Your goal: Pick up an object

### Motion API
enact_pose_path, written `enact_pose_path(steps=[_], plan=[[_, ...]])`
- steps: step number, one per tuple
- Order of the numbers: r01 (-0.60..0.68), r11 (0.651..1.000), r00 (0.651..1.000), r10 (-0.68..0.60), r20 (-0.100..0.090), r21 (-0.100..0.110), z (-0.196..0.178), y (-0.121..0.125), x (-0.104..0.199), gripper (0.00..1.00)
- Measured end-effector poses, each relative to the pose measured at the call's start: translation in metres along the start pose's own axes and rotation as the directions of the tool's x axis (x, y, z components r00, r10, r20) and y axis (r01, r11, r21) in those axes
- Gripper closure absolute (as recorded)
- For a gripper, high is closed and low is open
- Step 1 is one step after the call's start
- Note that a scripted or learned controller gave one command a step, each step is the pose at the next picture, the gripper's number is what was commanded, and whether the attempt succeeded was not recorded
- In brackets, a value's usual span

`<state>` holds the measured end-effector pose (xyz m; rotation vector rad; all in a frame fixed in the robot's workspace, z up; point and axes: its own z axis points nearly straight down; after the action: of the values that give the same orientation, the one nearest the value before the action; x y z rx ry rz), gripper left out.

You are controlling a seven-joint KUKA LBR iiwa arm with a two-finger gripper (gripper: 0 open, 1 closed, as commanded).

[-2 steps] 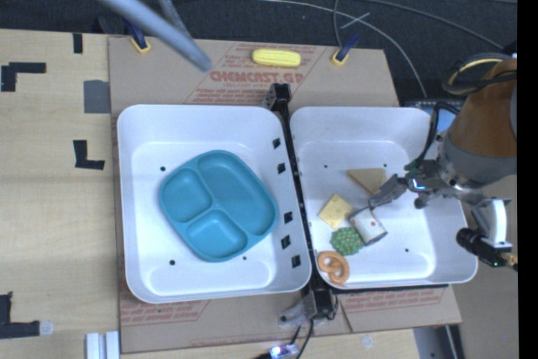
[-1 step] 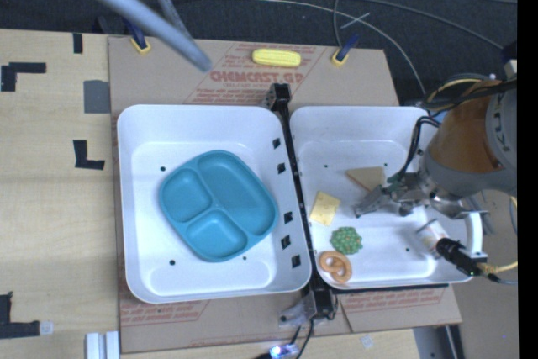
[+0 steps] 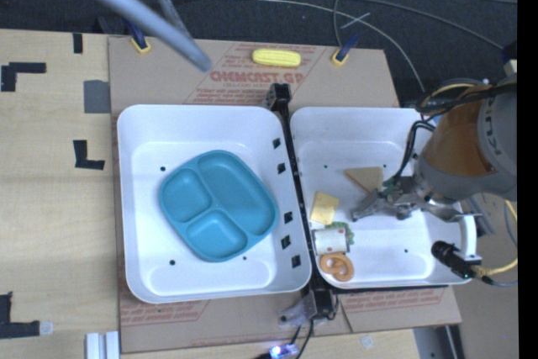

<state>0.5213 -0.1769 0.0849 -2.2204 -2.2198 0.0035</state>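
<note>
The right bin [image 3: 395,126] holds several small items. A tan wedge-shaped piece [image 3: 364,177] lies near the middle, and a yellow block [image 3: 324,208] sits by the left wall. Below the block are a small white and green item [image 3: 332,238] and a brown pretzel-like ring [image 3: 338,267]. My gripper [image 3: 361,210] reaches in from the right and hangs low over the bin floor. It is just below the tan wedge and right of the yellow block. Nothing shows in its grasp. The orange-banded wrist [image 3: 458,143] is above the bin's right side.
A blue divided plate [image 3: 217,204] lies in the left bin [image 3: 139,134]. A yellow banana-shaped toy [image 3: 276,57] rests on the cardboard behind the bins. Black clips run along the divider [image 3: 286,172] between the bins. Cables trail across the dark area behind.
</note>
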Motion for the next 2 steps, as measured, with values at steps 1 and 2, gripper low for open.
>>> enact_pose_path(steps=[1,2], plan=[[0.001,1.000,1.000,-0.001,0.004,-0.005,-0.011,0.001,-0.001,1.00],[0.001,1.000,1.000,-0.001,0.001,-0.005,-0.054,0.004,-0.004,1.00]])
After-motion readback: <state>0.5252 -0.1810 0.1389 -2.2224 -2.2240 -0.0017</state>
